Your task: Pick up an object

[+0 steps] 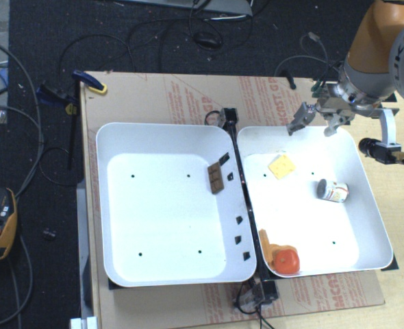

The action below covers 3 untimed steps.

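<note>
- Objects to pick, none chosen yet: a brown block (216, 179) leans on the left bin's (120, 142) right wall, long axis running up and down the view.
- In the right bin (373, 204): a tomato-like red piece (285, 260) at the near left corner, a flat yellow square (281, 166) near the far wall, a small can (333, 191) lying on its side, long axis left to right.
- The gripper (313, 123) hovers over the far rim, fingers apart, holding nothing; I judge this the approach step, calling for a descent onto one object.

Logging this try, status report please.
End effector open, above right bin's far rim, holding nothing. Yellow piece nearest. Nothing in the way.
</note>
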Each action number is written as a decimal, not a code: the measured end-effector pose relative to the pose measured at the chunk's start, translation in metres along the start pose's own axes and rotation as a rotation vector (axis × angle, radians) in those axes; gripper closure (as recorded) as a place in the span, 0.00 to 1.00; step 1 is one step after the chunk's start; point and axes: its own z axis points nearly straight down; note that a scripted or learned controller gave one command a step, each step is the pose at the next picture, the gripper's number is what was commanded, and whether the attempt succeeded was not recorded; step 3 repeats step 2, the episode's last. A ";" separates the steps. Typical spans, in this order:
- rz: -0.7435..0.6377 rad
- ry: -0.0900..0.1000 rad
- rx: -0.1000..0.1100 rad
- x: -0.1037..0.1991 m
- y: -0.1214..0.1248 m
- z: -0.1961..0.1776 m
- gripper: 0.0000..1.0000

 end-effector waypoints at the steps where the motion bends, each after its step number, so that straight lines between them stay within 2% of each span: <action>1: -0.001 0.001 0.000 0.019 0.000 0.031 0.00; 2: 0.000 0.000 0.001 0.025 0.000 0.069 0.00; 3: 0.000 0.000 0.001 0.025 0.000 0.069 0.00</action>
